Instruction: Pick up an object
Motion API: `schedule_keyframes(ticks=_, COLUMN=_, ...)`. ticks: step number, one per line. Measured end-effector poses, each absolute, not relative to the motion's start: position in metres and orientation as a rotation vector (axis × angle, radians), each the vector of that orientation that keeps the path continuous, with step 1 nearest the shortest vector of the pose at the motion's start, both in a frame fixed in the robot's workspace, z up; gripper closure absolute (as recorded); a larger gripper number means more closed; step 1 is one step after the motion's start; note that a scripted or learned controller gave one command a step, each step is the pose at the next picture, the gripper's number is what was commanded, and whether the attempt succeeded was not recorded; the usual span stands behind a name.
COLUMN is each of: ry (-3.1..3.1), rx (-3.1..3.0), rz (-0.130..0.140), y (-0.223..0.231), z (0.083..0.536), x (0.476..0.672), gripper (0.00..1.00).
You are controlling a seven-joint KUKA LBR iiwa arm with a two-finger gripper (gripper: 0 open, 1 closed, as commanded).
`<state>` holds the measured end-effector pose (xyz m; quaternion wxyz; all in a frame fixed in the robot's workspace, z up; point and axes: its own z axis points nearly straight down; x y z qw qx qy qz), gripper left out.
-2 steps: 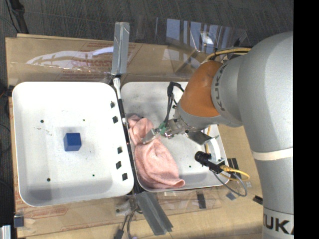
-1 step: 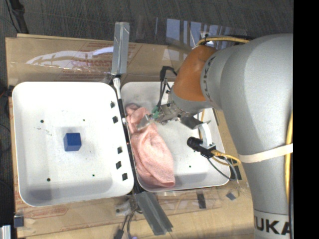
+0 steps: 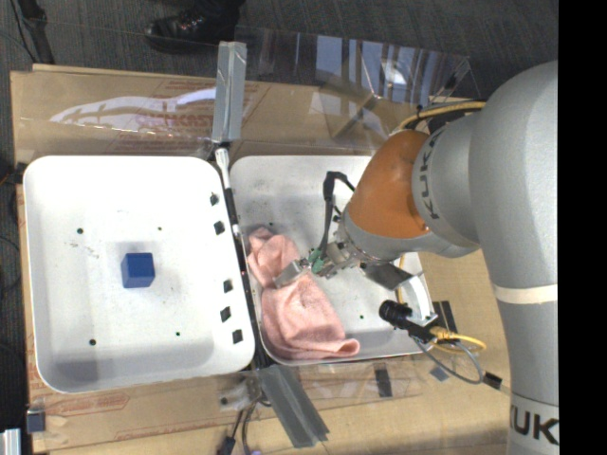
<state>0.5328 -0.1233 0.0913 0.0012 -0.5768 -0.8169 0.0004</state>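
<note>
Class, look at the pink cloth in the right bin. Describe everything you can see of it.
The cloth is pale pink, soft and towel-like. It lies crumpled in two lumps, a smaller upper one and a broader lower one, along the left wall of the right bin. Its lower edge reaches the bin's near wall. The claw sits at its upper part, at the fabric.

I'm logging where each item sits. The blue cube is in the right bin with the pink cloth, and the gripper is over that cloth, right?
Not quite. The camera view shows the blue cube alone in the left bin. The pink cloth lies in the right bin, with the gripper over it.

"KUKA" lettering on the arm [image 3: 517, 207]
</note>
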Motion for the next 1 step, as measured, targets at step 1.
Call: schedule_keyframes(ticks=1, ry=-2.594, rx=-1.769, rz=0.001, y=-0.0976, z=0.0912, x=0.5831, gripper=0.00)
